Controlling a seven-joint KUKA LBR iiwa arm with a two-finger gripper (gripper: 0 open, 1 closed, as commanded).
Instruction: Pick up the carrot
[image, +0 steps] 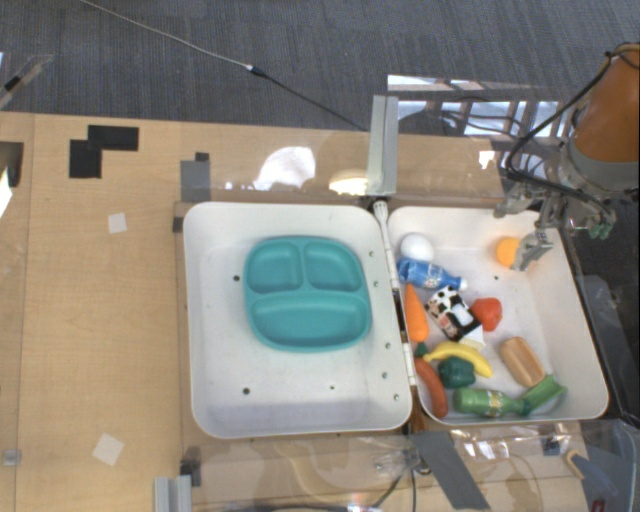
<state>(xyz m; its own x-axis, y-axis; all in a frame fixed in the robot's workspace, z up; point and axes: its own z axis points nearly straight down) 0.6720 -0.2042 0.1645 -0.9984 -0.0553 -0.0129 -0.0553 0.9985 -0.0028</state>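
Crowding the carrot (415, 312): blue bottle (425, 272), cow toy (452, 310), banana (462, 357).

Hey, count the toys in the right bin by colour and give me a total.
Orange: 2, long carrot, round ball
Red: 2
Green: 2
Yellow banana: 1
White egg: 1
Blue: 1
Black-and-white: 1
Tan: 1
Total: 11

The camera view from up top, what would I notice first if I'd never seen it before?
Probably the big teal plate with compartments, lying alone in the middle of the left bin. Next, the jumble of toy food crowding the right bin, with the orange carrot against its left wall. The gripper hangs over that bin's far right corner, beside a small orange-yellow fruit.
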